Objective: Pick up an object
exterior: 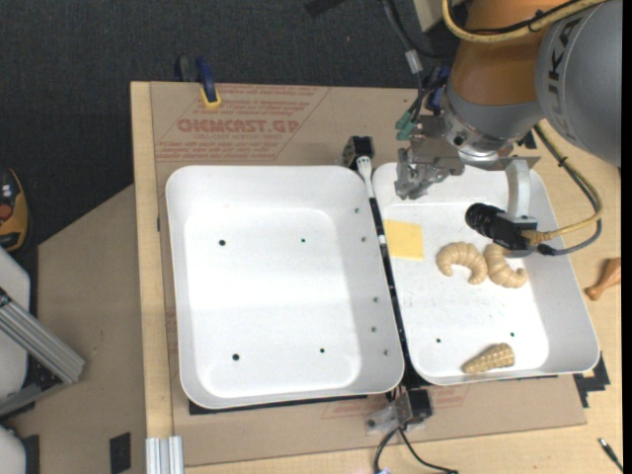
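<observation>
The gripper (pixel 415 181) hangs at the far left corner of the right bin (pixel 563 349), and I cannot tell its opening, while the yellow square (pixel 404 239), probably the target, lies just beside it.

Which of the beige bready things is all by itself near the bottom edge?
The ridged cone-shaped piece, alone near the right bin's bottom edge. The two curled croissant-like pieces lie together higher up, beside the yellow square.
</observation>
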Controlling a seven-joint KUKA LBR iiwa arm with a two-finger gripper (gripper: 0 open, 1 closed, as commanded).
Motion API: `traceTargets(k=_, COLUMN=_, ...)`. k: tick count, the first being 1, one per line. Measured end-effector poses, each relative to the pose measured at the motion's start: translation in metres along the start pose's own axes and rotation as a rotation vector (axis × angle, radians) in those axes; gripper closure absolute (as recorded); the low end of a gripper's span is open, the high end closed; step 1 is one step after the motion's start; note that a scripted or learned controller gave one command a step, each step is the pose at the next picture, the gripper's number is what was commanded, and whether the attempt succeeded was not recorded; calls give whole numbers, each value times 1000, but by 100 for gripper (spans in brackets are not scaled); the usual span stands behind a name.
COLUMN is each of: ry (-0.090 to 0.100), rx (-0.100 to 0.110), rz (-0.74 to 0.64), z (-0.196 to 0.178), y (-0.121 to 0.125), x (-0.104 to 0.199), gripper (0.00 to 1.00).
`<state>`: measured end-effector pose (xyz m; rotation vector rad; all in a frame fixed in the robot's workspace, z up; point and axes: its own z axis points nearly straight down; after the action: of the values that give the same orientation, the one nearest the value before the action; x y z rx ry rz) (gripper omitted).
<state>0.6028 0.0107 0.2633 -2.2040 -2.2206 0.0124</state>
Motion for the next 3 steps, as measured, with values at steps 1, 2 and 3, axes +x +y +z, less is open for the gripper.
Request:
traceTargets(k=1, ry=-1, rx=-32, rz=-1, z=-134, y=15, x=69, gripper=100)
traceTargets(k=2, ry=1, rx=-37, rz=1, z=-283, y=-10, x=99, gripper=100)
traceTargets(k=3, ry=-2, rx=-13, rz=9, z=-272, y=-87, x=72, gripper=100)
